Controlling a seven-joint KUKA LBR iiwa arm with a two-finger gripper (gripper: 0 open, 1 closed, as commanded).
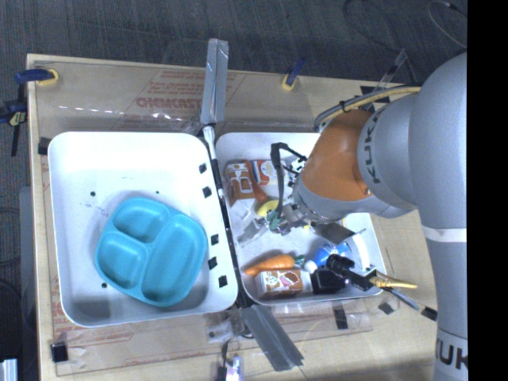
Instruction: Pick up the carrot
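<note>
The carrot (271,262) is orange and lies on its side near the front of the right bin (238,153), pointing left toward the wall between the bins. My gripper (260,225) hangs over the middle of the same bin, a little behind the carrot and apart from it. Nothing shows between the gripper and the carrot. The orange wrist band and grey arm cover the right half of the bin.
A labelled bottle (279,281) lies against the carrot's front side. Brown and red packets (240,181) sit at the bin's back, a yellow item (268,209) beside the gripper, a blue item (321,254) to the carrot's right. The left bin (71,157) holds a blue divided plate (151,248).
</note>
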